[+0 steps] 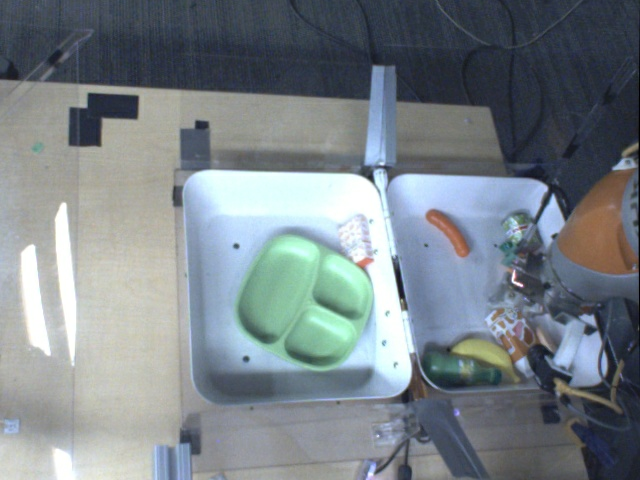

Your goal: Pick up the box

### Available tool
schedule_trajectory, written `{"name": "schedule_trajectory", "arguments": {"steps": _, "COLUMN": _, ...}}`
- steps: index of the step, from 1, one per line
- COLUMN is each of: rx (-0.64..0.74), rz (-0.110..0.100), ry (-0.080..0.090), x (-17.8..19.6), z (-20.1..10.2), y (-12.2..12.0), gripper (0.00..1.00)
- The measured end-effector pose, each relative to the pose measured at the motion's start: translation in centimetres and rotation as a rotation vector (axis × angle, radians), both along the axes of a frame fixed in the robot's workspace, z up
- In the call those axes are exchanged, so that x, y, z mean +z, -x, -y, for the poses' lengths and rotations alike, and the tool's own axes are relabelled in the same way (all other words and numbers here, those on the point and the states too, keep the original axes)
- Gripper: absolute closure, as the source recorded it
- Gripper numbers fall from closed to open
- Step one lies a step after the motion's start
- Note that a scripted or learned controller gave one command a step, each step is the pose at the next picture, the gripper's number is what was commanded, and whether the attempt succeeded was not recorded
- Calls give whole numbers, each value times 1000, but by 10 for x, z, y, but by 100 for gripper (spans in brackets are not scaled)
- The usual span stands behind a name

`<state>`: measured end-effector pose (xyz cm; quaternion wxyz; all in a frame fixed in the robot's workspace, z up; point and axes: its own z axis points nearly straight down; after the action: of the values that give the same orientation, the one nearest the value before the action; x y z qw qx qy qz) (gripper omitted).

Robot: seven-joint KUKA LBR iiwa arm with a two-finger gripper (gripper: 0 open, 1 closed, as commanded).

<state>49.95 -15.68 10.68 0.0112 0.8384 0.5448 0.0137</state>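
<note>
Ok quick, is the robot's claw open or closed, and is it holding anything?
Gripper: down in the right bin near the box; whether it is open, closed or holding anything cannot be told.

Bins (200, 298) white. Divided tray (305, 300) pale green. Sausage (448, 232) orange-red. Banana (484, 353) yellow, bottle (460, 370) dk green. Box (508, 328) white w/ orange-brown print. Wrapper (355, 238) white/red. Arm band (600, 233) orange.
</note>
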Motion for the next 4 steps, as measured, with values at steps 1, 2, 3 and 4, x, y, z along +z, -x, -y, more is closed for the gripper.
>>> {"name": "schedule_trajectory", "arguments": {"steps": 1, "rx": -86, "rz": -28, "ry": -4, "x": 197, "z": -56, "y": -12, "gripper": 100}}
{"name": "schedule_trajectory", "arguments": {"steps": 2, "rx": -77, "rz": -31, "ry": -4, "x": 178, "z": -60, "y": -47, "gripper": 100}}
{"name": "schedule_trajectory", "arguments": {"steps": 3, "rx": -330, "rz": -31, "ry": -9, "x": 186, "z": -24, "y": -17, "gripper": 100}}
{"name": "schedule_trajectory", "arguments": {"steps": 4, "rx": -338, "rz": -25, "ry": -9, "x": 320, "z": -25, "y": -55, "gripper": 100}}
